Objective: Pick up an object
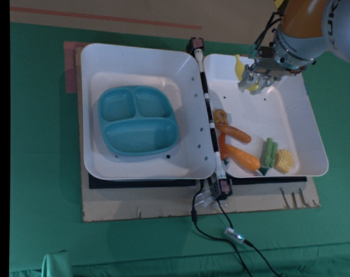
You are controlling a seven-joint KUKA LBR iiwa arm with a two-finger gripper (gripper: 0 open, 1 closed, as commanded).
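Note:
My gripper (251,86) hangs over the far left corner of the right bin (290,105), shut on a yellow banana (239,68). The banana's upper end points toward the bin's back rim, and a bit of yellow shows between the fingers. Lower in the same bin lie two orange carrots (235,133) (242,156), a small orange pretzel-like piece (219,116), a green vegetable (269,153) and a yellow corn cob (285,160).
The left bin (189,149) holds a teal three-compartment plate (138,128). A black-and-white divider bar (207,105) runs between the bins. Cables (232,235) trail over the green mat at the front.

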